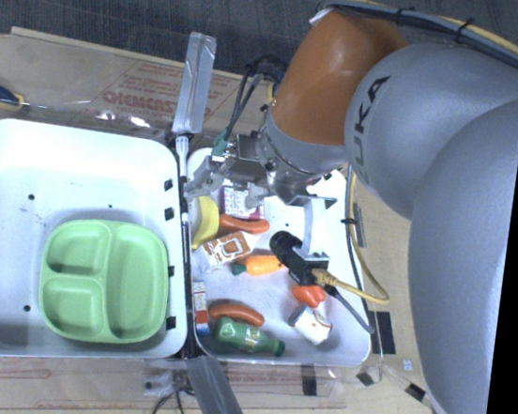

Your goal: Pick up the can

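Brown cardboard point(87, 75) lies over the bench under both white bins. From my screen, the left bin point(20, 151) carries a green divided plate point(107, 281) in its lower half. The grey arm point(421, 128) comes in from the right, and its orange band point(325, 68) hangs above the top of the right bin point(349, 350). The gripper point(235, 174) sits low at that bin's upper left corner, close to the dividing wall. I can't make out whether it is spread or closed. The can point(238, 200), with a red label, lies right beneath the gripper, touching or nearly so, just beside a yellow banana point(205, 221). A carrot point(262, 266) and a green bottle point(242, 339) lie further down the bin
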`<state>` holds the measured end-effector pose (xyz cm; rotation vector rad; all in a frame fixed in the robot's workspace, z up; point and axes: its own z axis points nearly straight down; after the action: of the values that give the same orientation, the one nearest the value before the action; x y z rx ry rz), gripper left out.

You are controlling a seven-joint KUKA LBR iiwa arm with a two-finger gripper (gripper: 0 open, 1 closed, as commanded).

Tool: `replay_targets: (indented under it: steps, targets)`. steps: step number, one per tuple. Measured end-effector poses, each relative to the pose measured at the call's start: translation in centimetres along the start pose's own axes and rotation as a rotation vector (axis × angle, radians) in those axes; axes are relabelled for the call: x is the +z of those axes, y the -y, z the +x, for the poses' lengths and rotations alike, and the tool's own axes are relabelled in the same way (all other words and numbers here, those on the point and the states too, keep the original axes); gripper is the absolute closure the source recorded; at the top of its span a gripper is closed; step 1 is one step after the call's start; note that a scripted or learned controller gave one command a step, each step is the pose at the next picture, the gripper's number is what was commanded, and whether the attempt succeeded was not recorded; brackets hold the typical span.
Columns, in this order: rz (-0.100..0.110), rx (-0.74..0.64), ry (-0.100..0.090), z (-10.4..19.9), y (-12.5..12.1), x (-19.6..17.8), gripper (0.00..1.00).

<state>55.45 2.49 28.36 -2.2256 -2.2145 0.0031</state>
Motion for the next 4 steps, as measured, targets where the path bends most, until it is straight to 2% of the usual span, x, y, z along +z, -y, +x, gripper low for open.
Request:
replay_targets:
  steps: [1, 2, 3, 4]
  targets:
    - [-0.001, 0.004, 0.0, -1.1, 3.6, -3.7, 0.0]
    - [0.004, -0.005, 0.001, 0.4, 7.9, 8.3, 0.0]
    - [0.004, -0.009, 0.002, 0.4, 7.8, 7.4, 1.0]
    - [-0.001, -0.007, 0.0, 7.4, 4.5, -2.1, 1.0]
